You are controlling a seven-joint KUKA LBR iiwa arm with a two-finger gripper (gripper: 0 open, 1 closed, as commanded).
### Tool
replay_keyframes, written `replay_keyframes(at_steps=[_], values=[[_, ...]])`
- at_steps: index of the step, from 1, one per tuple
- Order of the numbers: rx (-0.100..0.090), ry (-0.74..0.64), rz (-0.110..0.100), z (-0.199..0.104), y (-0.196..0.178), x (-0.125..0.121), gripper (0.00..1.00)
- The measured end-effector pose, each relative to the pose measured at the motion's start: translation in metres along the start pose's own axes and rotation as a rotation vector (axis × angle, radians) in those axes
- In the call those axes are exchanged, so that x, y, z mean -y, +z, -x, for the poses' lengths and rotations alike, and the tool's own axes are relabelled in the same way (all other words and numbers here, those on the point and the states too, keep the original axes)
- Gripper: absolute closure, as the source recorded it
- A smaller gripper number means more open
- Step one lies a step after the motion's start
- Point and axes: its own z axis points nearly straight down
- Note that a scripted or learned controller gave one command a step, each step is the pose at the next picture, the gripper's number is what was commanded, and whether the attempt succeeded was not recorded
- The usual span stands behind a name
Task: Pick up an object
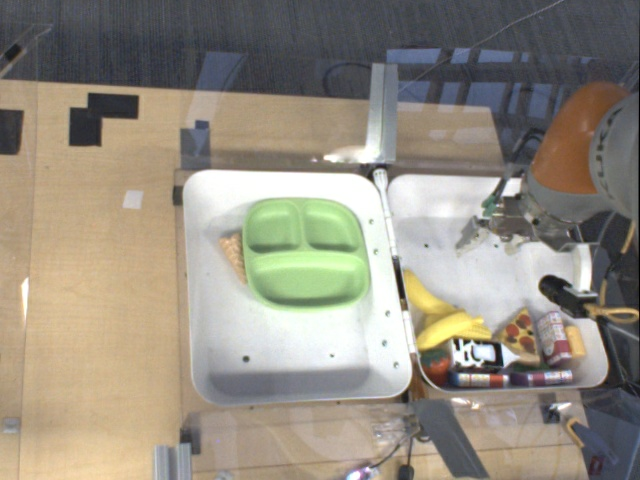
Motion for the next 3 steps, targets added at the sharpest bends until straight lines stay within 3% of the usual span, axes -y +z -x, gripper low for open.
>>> replay_keyframes(at_steps=[1,3], values=[[0.001,-0.038,0.007,-0.033,0.028,-0.064,0.00],[0.002,0.048,0.017,-0.028,0.023,0.102,0.00]])
